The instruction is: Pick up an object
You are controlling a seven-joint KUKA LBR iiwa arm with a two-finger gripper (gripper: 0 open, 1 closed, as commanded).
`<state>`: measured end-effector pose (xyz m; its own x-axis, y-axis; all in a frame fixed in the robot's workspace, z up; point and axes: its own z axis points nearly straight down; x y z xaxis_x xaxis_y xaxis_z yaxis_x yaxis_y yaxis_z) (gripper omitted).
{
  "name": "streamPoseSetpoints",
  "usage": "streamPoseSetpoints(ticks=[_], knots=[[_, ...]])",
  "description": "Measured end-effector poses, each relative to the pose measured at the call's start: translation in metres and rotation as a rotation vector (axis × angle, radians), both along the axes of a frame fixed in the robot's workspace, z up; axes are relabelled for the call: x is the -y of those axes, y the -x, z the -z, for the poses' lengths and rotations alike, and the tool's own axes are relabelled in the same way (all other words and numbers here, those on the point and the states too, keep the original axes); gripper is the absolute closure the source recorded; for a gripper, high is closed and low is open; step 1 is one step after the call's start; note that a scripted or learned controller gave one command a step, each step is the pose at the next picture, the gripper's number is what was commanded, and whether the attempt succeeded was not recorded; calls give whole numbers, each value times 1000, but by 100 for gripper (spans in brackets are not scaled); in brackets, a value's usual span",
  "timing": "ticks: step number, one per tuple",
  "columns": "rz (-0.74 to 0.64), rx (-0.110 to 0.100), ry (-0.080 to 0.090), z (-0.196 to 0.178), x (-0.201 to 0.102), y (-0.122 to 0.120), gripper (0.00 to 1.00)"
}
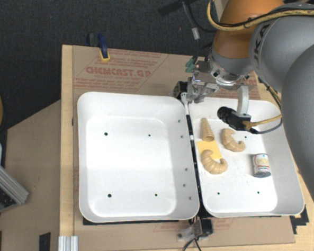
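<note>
My gripper (193,94) hangs over the top-left corner of the right bin (279,204), by the seam with the left bin (89,198). Honestly can't tell how my fingers are set. Below me in the right bin: 1 cone (207,129), 2 croissants (214,163) (232,140), 1 yellow slice (208,147), 1 small can (260,165).
</note>
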<state>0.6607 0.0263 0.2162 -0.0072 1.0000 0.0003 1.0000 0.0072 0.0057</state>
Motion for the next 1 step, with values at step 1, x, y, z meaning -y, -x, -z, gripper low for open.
streamPoseSetpoints(ticks=[1], knots=[[-2,-3,-3,-4,-87,5,100]])
